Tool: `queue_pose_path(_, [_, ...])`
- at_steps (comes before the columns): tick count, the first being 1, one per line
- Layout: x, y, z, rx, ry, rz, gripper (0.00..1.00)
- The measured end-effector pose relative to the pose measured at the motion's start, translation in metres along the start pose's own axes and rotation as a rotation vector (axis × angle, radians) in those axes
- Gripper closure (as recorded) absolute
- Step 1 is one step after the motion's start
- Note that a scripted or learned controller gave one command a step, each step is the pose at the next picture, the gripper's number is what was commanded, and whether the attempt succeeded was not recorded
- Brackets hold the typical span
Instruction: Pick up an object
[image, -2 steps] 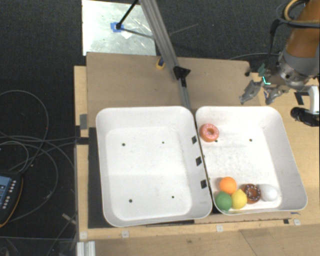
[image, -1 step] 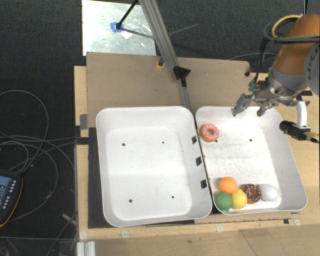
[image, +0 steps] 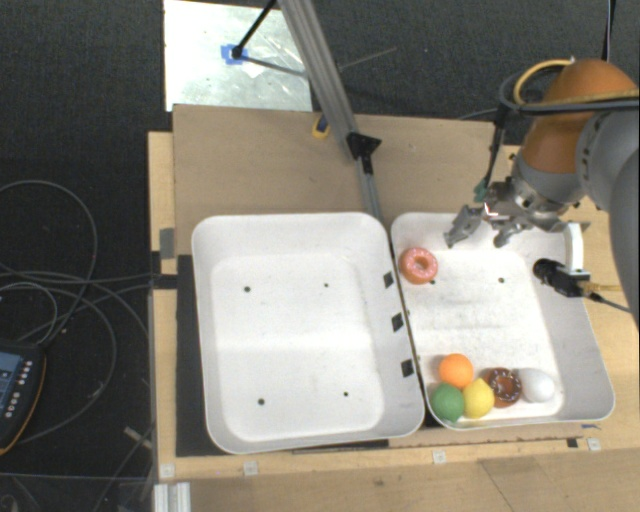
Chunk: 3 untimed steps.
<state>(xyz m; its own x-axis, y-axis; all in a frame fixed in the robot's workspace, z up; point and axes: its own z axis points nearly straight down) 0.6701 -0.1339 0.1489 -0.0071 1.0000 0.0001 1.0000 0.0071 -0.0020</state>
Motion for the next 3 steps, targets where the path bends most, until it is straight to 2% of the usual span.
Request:
queue_pose_path(1, [0.001, 0.000, 0.052, 0.001, 0.000, 0.000, 0.00])
queue_pose_path(2, [0.001, 0.002, 0.037, -0.007, -0.001, -0.003, 1.00])
queue_pose_path(3, [-0.004, -0.006, -0.018, -0.008, -0.002, 0.006, 1.00])
